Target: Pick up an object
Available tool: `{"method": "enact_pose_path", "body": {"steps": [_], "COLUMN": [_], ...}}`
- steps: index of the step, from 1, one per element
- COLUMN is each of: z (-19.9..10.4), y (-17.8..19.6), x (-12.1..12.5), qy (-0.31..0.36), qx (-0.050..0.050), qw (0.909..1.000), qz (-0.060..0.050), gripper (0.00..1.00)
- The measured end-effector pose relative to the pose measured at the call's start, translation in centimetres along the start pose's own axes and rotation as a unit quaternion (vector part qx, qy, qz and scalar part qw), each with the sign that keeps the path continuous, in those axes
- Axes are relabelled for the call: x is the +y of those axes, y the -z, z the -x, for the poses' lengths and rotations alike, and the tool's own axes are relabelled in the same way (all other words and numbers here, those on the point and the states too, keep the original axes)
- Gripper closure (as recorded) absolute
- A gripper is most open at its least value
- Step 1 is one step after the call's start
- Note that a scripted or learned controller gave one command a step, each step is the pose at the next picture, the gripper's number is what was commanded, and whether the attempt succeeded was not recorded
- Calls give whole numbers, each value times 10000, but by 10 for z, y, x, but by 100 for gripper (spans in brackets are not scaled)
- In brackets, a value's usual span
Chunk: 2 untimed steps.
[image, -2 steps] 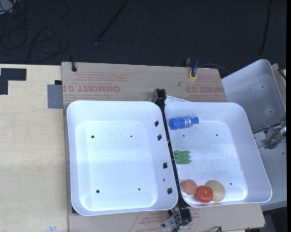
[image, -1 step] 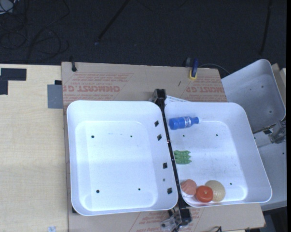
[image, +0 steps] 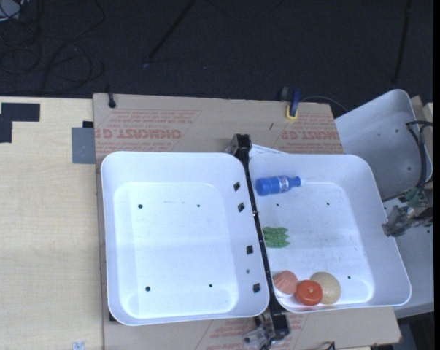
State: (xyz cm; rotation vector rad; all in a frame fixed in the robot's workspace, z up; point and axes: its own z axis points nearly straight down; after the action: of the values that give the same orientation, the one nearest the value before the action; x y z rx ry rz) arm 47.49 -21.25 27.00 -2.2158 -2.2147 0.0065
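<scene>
Bottle (image: 277, 185) in right bin (image: 365, 217), end effector (image: 396, 223) well apart

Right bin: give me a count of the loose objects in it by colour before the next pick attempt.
Blue: 1, the bottle near the far wall
Green: 1, the small green item by the divider
Red-orange: 1, the round piece
Pink: 1, the round piece
Tan: 1, the round piece
Total: 5, all in the right bin

The 2 white bins (image: 177, 168) look like smooth, shiny plastic. They sit on matt brown cardboard (image: 205, 126) over pale wood (image: 37, 232).
</scene>
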Motion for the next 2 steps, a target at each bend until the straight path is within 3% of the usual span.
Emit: {"method": "enact_pose_path", "body": {"steps": [2], "z": [1], "y": [23], "x": [1], "qy": [5], "qx": [-7], "qw": [10000], "qz": [17], "gripper": [100]}}
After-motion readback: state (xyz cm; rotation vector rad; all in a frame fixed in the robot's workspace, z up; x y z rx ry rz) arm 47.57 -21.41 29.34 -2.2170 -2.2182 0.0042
